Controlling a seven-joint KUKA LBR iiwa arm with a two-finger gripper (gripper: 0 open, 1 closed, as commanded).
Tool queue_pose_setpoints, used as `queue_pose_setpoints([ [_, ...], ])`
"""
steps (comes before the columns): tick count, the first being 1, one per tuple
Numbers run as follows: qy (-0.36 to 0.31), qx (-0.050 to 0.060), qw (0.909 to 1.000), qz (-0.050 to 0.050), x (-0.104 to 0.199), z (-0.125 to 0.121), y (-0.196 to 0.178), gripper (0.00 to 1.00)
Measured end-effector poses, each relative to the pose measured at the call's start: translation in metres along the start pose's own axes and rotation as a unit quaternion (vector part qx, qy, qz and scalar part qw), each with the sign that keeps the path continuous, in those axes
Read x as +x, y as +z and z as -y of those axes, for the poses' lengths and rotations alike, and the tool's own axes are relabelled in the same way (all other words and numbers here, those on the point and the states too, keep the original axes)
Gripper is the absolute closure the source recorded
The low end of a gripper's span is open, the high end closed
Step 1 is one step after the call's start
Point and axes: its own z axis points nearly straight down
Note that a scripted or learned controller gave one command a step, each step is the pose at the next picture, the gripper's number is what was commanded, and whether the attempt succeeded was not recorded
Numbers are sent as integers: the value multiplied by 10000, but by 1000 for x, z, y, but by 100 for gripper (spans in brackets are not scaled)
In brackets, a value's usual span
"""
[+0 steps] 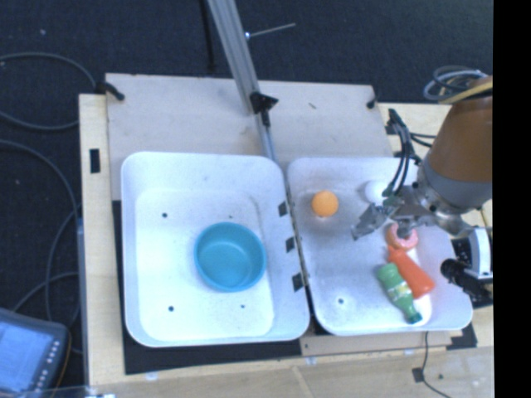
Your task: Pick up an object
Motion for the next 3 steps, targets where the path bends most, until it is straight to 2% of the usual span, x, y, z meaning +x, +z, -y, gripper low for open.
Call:
queue_pose_setpoints([
  [2,50,42,10000,7,14,-9,113,0],
  [3,40,27,10000,5,12,-9,124,0],
])
